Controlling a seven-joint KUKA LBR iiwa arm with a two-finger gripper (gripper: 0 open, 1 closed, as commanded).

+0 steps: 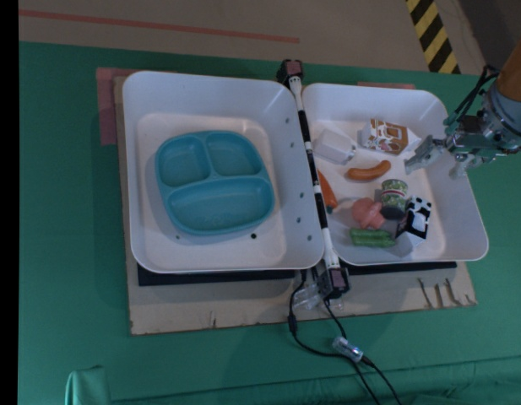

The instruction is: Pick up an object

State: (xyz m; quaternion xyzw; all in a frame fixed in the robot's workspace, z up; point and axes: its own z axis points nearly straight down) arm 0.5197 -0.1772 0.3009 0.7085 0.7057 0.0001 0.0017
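Looking down at a slant, the camera view takes in two shallow white bins side by side on the green counter (66, 226), resting on a sheet of cardboard (218, 315). The left bin (150, 95) carries a blue divided plate (214, 182) lying flat in its middle. The right bin (458, 226) holds a loose cluster of small things: a white carton (334, 146) near the dividing rim, a brown and white packet (384, 135) toward the far side, an orange sausage (368, 172) just in front of it, a carrot (328, 191) against the left wall, a green printed cup (393, 193), a pink lump (367, 213) touching a dark object whose shape is hard to make out, a black and white block (418, 218), and a green pod (371, 238) nearest the front. The arm comes in from the right and is cut off by the frame edge, so little beyond its wrist is seen. The hand (446, 160) hangs over the right bin's right rim, well apart from the cluster; its two fingers stand spread open with nothing between them. A cable (328, 344) trails from the bins' front toward the bottom edge, where it is cut off.
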